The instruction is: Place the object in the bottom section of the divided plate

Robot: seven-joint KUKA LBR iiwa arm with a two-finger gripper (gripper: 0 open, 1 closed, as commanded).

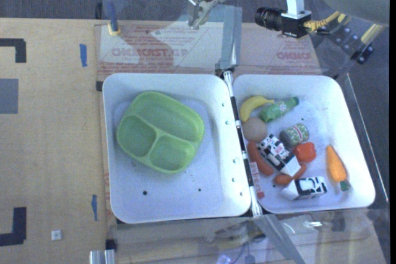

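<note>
Gripper (pixel 199 17) is up above the far edge of the bench, over the cardboard (pixel 154 49) behind the left bin (pixel 124 195); can't tell its state. Green divided plate (pixel 159 131) with 3 sections sits in the left bin. Right bin (pixel 352 133) holds the toys: banana (pixel 252 105), green bottle (pixel 278 109), egg (pixel 253 129), can (pixel 294 133), carrot (pixel 336 165), other small items.

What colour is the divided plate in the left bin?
Light green, seen plainly in the camera view: divided plate.
</note>
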